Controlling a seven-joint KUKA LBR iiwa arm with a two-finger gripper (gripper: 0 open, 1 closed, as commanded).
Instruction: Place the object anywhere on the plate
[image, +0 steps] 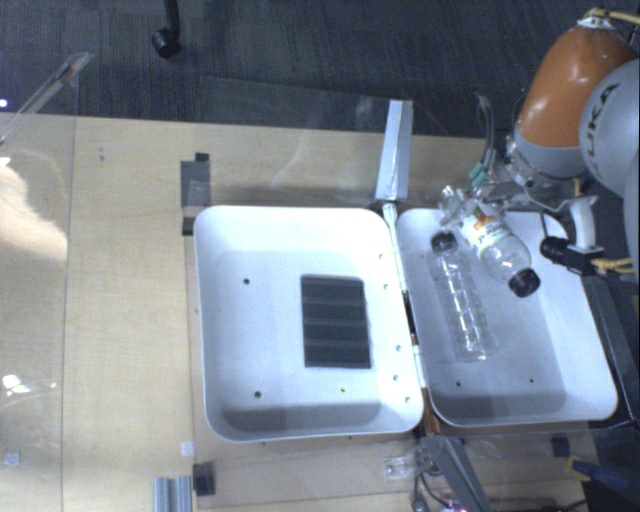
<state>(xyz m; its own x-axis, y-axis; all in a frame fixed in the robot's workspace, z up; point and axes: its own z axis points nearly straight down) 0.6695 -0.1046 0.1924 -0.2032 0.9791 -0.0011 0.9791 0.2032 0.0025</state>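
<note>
**Bottle lifted at upper right, plate untouched**

Tool (478, 212) pinches 1 clear bottle (497, 252) near its labelled middle, above the right bin (560, 395). Judged light, slick, crushable; mid-body grip suits. Dark plate (335, 321) lies centre-left; 1 second bottle (462, 298) lies flat.

Left bin (230, 300): a dark ribbed plate (335, 320) lies flat at its centre, with open white floor on all sides. Right bin (560, 390): a clear bottle (462, 300) lies along its left half and a second, black-capped bottle (500, 250) sits at the gripper (470, 205) near the far rim; the near right floor is unobstructed. The arm (575, 90) overhangs the far right corner.
</note>
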